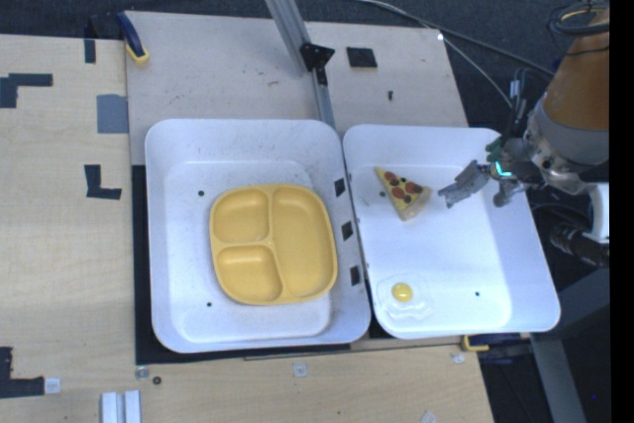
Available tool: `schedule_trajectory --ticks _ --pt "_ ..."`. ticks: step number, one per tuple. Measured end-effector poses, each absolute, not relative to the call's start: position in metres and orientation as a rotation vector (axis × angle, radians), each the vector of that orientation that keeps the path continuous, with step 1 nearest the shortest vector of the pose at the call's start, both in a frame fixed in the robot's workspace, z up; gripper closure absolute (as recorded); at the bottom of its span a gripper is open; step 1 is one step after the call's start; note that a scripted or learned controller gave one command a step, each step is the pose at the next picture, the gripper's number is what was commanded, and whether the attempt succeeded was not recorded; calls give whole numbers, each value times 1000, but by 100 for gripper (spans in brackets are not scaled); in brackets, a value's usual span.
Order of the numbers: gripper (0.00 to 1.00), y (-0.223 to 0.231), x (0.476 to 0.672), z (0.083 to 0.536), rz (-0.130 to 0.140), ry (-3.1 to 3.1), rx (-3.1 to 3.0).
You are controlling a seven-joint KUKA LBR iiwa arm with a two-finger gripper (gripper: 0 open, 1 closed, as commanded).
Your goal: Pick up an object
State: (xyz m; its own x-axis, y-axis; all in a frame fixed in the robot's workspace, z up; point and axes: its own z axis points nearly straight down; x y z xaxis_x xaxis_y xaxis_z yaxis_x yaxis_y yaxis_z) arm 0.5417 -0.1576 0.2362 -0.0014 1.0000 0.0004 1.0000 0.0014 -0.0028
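Note:
A toy pizza slice (401,192) lies in the upper left part of the right bin (515,282). Near that bin's front edge rests a toy fried egg (402,296). My gripper (482,191) hovers over the right bin's upper right area, just right of the pizza slice. Its two fingers are spread apart and nothing sits between them. The left fingertip (456,190) is a short way from the slice, not touching it.
A yellow divided plate (272,243) fills the middle of the left bin (168,213). A slanted metal pole (287,5) rises behind the bins. Cables run across the dark floor at the back right.

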Motion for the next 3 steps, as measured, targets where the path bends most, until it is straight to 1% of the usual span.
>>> schedule_trajectory --ticks 1,2,3 --pt "0 -158 542 237 2 -2222 -2219" --pt "0 -149 543 190 6 -2219 -2217" --pt "0 -150 532 140 7 -2217 -2217"
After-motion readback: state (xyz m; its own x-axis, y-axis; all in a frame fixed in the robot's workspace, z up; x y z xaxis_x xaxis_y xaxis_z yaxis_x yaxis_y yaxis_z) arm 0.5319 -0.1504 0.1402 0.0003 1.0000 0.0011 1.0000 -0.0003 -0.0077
